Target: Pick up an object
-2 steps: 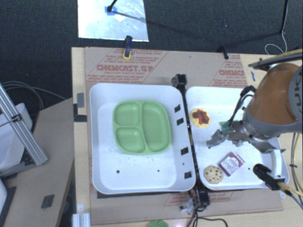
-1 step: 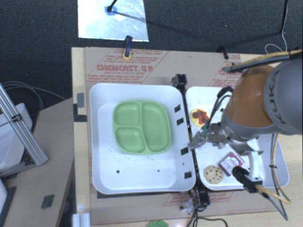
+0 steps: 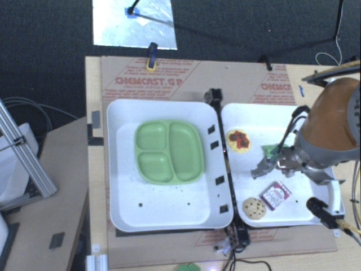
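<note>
The right bin [image 3: 248, 117] holds a small pizza-like disc [image 3: 238, 140] with red topping at its upper left, a round cookie [image 3: 254, 208] near the front edge, a maroon and white packet [image 3: 276, 195] beside the cookie, and a green piece [image 3: 271, 149] partly hidden by the arm. My gripper [image 3: 263, 169] hangs over the middle of this bin, just above the packet and right of the disc. I see nothing between its fingers.
The left bin [image 3: 121, 208] carries a green three-compartment tray [image 3: 169, 151]. A black divider with clips [image 3: 220, 151] runs between the bins. The arm's orange band [image 3: 335, 120] covers the right bin's right side. A foil sheet [image 3: 135, 16] lies beyond the bench.
</note>
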Motion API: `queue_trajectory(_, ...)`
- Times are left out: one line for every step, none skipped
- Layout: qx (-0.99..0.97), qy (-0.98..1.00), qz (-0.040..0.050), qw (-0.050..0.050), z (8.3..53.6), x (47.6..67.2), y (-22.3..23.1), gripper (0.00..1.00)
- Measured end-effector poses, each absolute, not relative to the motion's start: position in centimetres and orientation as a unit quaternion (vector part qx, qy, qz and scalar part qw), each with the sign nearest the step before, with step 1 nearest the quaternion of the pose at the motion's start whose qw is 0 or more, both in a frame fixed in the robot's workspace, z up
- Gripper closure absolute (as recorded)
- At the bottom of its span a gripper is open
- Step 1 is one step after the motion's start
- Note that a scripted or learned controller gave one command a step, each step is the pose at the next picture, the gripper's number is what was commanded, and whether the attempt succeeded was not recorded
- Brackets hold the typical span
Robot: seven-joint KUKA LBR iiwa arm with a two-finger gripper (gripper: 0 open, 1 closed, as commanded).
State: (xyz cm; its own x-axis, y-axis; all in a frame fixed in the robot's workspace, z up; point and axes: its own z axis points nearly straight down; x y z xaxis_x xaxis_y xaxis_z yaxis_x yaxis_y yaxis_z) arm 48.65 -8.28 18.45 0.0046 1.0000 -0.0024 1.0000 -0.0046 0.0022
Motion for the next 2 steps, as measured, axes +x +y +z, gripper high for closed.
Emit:
queue_trajectory(0.704, 0.71, 0.0012, 0.0, 18.4, 48.7, -2.8, 0.0)
queue_trajectory(0.705, 0.71, 0.0022, 0.001, 19.5, 48.9, -3.1, 1.0)
